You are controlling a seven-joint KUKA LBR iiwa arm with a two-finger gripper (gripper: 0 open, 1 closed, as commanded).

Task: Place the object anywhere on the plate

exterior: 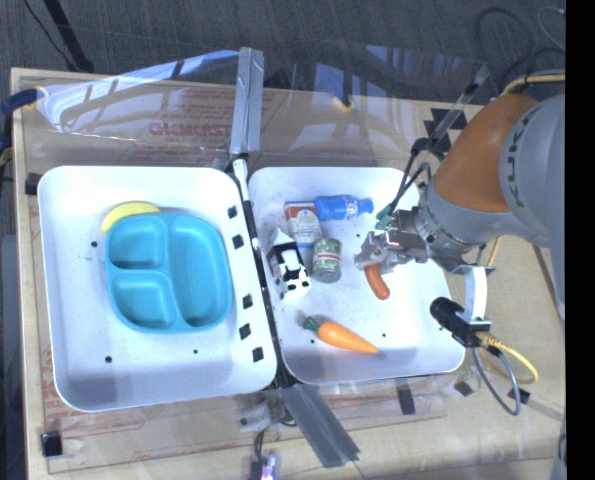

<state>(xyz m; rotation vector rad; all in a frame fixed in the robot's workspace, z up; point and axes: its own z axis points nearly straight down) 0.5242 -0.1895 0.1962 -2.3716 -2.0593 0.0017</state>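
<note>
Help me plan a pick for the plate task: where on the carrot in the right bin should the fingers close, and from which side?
Grip the carrot around its thick middle, coming straight down from above. It lies flat on the right bin floor, green top toward the divider and tip toward the bin's right side, with bare floor on both long sides. Set the fingers across its width; the tapered tip would likely slip.

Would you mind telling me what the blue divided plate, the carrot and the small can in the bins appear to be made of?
The blue divided plate looks like moulded plastic, smooth and evenly coloured with soft highlights. The carrot seems a plastic toy: uniform orange, slight sheen, tidy green tip. The small can appears metal with a printed label, judging by its pale rim, though it could be plastic.
</note>
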